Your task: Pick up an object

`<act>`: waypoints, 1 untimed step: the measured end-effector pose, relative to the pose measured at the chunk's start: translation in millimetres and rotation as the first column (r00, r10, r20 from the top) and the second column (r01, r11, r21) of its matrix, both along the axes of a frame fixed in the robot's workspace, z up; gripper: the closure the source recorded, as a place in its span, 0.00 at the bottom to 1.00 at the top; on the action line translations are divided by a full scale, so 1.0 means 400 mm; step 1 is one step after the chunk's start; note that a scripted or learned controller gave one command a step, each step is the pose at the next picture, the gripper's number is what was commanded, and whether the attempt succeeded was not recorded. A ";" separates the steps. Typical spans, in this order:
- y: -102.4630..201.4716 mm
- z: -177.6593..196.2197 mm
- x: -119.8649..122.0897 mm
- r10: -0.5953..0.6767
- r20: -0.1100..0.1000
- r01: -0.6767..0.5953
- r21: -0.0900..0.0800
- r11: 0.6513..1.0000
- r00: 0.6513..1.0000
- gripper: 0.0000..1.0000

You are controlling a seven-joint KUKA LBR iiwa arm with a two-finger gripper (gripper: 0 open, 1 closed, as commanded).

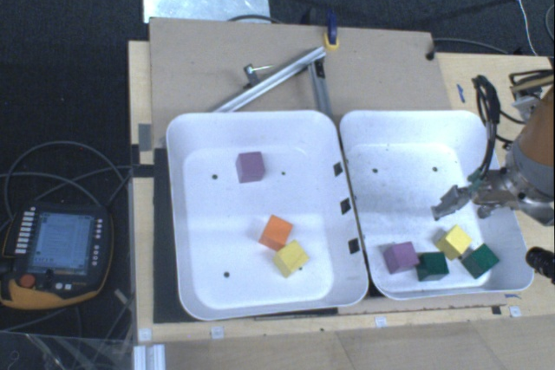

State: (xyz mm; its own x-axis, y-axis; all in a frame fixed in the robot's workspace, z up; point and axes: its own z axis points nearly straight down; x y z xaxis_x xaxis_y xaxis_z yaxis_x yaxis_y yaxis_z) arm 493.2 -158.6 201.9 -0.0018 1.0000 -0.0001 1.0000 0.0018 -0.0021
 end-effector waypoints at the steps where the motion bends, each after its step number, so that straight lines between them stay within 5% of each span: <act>1: 0.005 -0.107 -0.010 0.000 0.000 0.000 0.001 1.000 1.000 0.00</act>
